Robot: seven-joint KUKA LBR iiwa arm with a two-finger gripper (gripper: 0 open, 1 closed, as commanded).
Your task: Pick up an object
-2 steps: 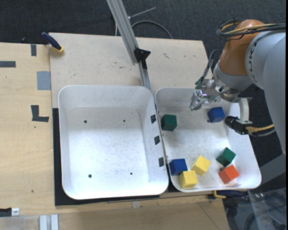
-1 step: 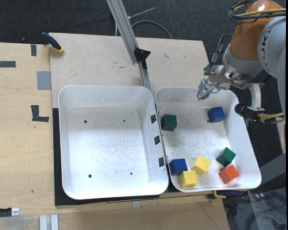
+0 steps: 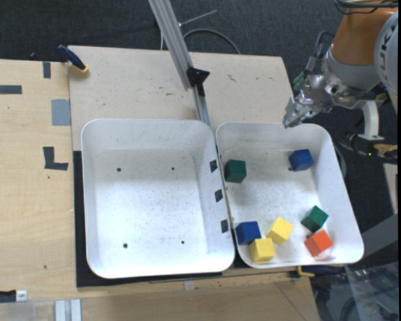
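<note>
The right bin (image 3: 334, 154) holds several small blocks. A dark green cube (image 3: 235, 171) sits near its left wall and a blue cube (image 3: 301, 160) near the far right. At the front lie another blue cube (image 3: 248, 232), two yellow cubes (image 3: 279, 230) (image 3: 262, 249), a green cube (image 3: 315, 218) and an orange-red cube (image 3: 318, 243). My gripper (image 3: 293, 116) hovers over the bin's far rim, up and left of the far blue cube, with nothing seen in it. The fingers are too small and blurred to read.
The left bin (image 3: 93, 146) stands beside the right one. A grey metal post (image 3: 177, 39) slants down to the seam between the bins. A blue and yellow tool (image 3: 73, 59) lies on the bench at the far left. Cables hang at the right.
</note>
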